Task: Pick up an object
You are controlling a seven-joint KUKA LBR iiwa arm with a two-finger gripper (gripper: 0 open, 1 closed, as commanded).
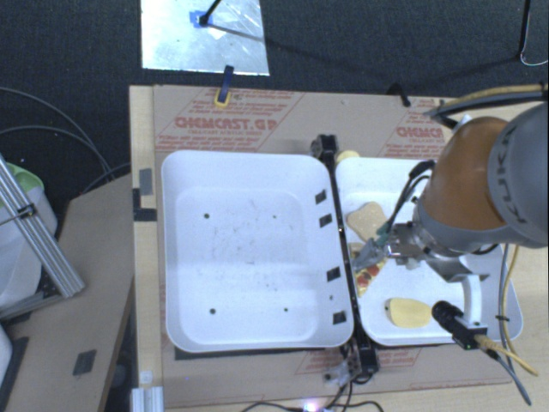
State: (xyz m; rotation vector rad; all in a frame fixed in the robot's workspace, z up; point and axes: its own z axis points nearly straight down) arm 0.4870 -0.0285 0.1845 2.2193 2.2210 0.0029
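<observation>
Reaching in from the right, the grey arm [480, 187] with its broad orange band hangs over the right white bin [377, 172], its gripper [375, 251] low near that bin's left wall; whether it is parted, closed or clamped on anything cannot be told, as the tip is small and blurred against clutter. Objects in the right bin: a tan, roughly squarish piece [365, 219] lying just above the gripper, close to or touching it; a small red-and-yellow item [369, 276] just below the gripper, shape unclear; a pale yellow, smooth, rounded oval piece [408, 312] further down toward the near wall, apart from the gripper; a small cream rounded object [347, 156] at the top left corner by the rim. Left white bin [249, 247]: shallow, matte plastic, rounded corners, faint scuff marks and a few dark dots on the floor. Black clips run along the seam between the two bins. Both bins sit on a brown cardboard sheet [257, 114] printed with red lettering, on a bench over dark speckled flooring; a shiny metal plate [206, 24] lies beyond the bench, and black cables trail at left and upper right.
</observation>
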